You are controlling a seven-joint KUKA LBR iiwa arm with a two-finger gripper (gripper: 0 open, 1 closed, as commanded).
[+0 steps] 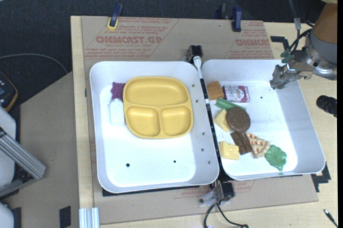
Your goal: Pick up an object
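Two white bins (102, 130) face us; our pincer (278, 78) hovers over the right bin's (300, 130) far edge; its grip we cannot tell.

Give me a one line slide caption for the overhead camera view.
Gripper above the right bin of toy food; yellow divided tray in the left bin.

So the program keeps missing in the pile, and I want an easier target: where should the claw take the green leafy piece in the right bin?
Take the green leafy piece from straight above, across its narrower width. It lies flat near the right bin's front corner, at the pile's end, its outer side free; only the waffle-like piece adjoins it.
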